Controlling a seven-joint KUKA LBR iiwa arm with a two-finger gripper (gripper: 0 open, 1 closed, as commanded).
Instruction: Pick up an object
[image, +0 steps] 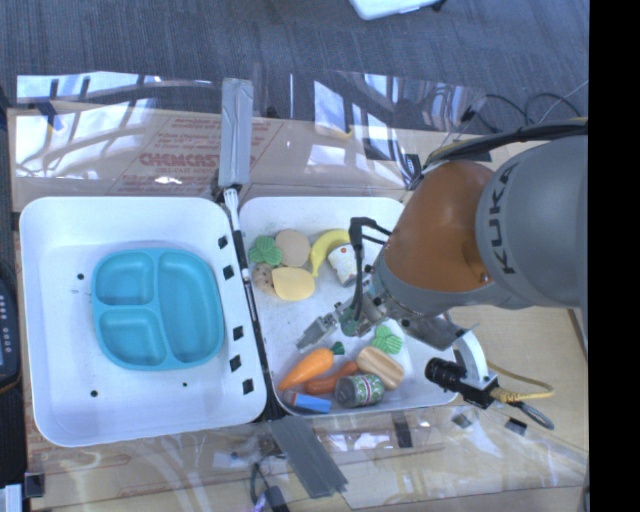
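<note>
Gripper (345, 322) hung low in right bin (395, 210), likely lining up for pick. Finger spread unclear, wrist hid it. Carrot (305, 367) lay just below-left, can (358, 390) below, banana (328, 247) above, all loose.

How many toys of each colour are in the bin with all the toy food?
Orange: 2, two carrots
Yellow: 2, a banana and a yellow piece
Green: 2, a leafy piece and one by the end effector
Tan: 2, a round piece and a bread roll
Blue: 1, a small block
Can: 1
White: 1, a cup
Total: 11 that I can tell apart
</note>
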